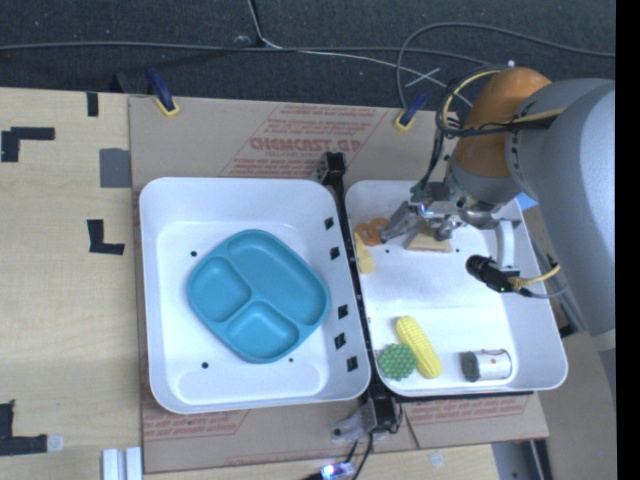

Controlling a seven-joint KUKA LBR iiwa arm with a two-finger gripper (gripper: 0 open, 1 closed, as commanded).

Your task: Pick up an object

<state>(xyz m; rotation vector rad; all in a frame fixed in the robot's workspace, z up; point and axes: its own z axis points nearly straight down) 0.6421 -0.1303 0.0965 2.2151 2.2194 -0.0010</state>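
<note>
In the right bin, the gripper sits low over the far left part, right by a tan slab-like piece and an orange-brown item near the bin's left wall, and whether its fingers are parted or closed on anything cannot be told from this slant. Toward the near edge of the same bin lie a yellow corn cob touching a green round thing, with a small grey cylinder to their right, while the left bin holds a blue divided plate
</note>
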